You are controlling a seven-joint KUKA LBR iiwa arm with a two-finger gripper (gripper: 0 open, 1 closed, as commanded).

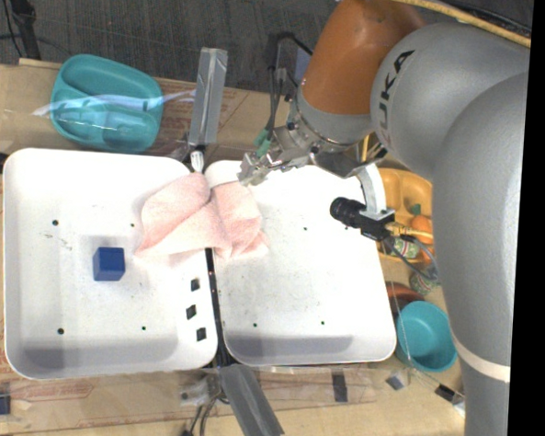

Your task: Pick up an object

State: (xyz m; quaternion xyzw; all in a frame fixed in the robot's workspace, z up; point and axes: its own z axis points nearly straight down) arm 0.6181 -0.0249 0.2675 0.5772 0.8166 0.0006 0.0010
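Across both bins [31, 244], pink cloth [203, 219], blue cube [109, 263] left

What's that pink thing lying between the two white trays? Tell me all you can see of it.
The pink cloth looks like soft, crumpled fabric, perhaps a small towel. It lies draped over the ridge where the left bin and right bin meet, part in each, bunched in folds at the far end. The gripper hangs right at its upper edge; whether it touches the cloth I cannot tell. The blue cube sits apart from it.
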